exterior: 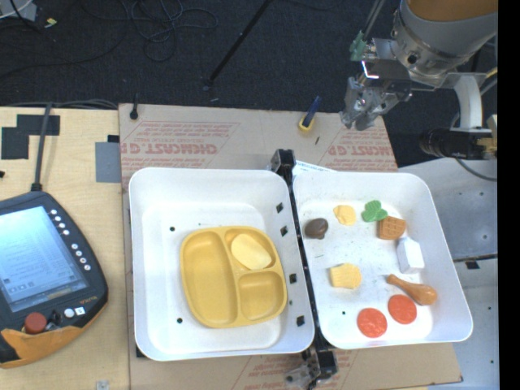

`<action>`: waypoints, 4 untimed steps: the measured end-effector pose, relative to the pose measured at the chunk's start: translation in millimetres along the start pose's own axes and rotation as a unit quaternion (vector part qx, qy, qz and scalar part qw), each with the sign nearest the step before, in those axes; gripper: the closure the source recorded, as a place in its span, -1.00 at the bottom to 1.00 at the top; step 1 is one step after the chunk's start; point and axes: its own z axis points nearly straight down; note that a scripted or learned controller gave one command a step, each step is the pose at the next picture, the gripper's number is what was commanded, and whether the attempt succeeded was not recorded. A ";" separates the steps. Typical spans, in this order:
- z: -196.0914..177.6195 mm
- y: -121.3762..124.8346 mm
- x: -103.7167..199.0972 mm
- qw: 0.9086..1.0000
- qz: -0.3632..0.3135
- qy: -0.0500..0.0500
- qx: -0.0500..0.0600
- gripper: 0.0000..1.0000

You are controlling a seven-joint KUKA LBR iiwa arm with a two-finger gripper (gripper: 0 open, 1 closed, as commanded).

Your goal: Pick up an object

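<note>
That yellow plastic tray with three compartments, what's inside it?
The yellow three-compartment plastic tray sits in the left white bin. One pale yellow, rounded toy piece lies in its upper right compartment. The other two compartments show bare yellow plastic. Anything beneath the piece is hidden.

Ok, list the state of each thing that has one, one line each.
claw: raised beyond the bins, over the cardboard, holding nothing visible
yellow tray: lying flat in the left bin, a pale yellow piece in one compartment
drumstick: lying on its side in the right bin
handheld controller: screen lit
</note>
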 end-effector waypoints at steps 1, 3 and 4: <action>108.1 10.6 65.0 1.000 -0.004 0.001 0.014 1.00; 200.5 -55.6 48.4 1.000 -0.001 0.001 0.011 1.00; 99.5 -57.9 7.2 1.000 0.000 0.000 0.005 1.00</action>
